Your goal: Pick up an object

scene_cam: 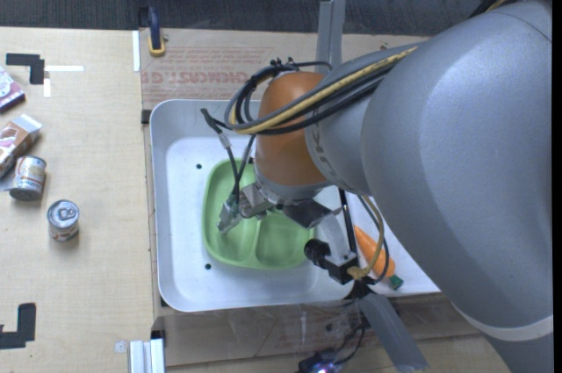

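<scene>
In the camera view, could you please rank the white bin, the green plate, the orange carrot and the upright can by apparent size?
1. white bin
2. green plate
3. and 4. orange carrot, partly hidden by the arm, and upright can: too close to rank.

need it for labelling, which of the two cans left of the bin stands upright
The can nearer the bin, its round top facing up; the other can lies tipped on its side.

A: What colours are in the bin?
B: The bin (pixel 180 187) is white; the divided plate (pixel 255 241) in it is pale green. An orange carrot (pixel 371 250) has a green tip.
A: And the arm?
B: Grey arm (pixel 457 161), orange band (pixel 285 139). The bench (pixel 88 275) is light tan wood, with two silvery cans (pixel 63 219).
</scene>
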`<state>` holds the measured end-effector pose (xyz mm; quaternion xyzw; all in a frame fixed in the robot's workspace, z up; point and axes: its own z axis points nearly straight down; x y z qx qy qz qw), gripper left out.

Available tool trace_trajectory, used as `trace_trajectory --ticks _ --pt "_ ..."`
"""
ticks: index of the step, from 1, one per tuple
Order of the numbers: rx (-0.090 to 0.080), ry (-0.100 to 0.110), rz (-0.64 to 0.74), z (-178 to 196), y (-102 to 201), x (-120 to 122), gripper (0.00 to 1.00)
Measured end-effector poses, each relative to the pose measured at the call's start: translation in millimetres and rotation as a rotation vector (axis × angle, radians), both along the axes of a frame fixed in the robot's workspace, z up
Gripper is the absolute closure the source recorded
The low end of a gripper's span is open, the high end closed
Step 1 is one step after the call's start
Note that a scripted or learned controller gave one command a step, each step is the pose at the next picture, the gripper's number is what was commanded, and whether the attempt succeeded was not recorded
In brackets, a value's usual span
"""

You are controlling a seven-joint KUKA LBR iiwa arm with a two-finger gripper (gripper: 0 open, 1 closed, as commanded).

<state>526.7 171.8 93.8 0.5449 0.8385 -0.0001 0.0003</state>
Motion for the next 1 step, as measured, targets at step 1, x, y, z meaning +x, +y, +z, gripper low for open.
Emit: trace_trajectory --ticks 1 --pt "-0.003 -0.008 -0.007 12.1 -3.4 3.3 1.00"
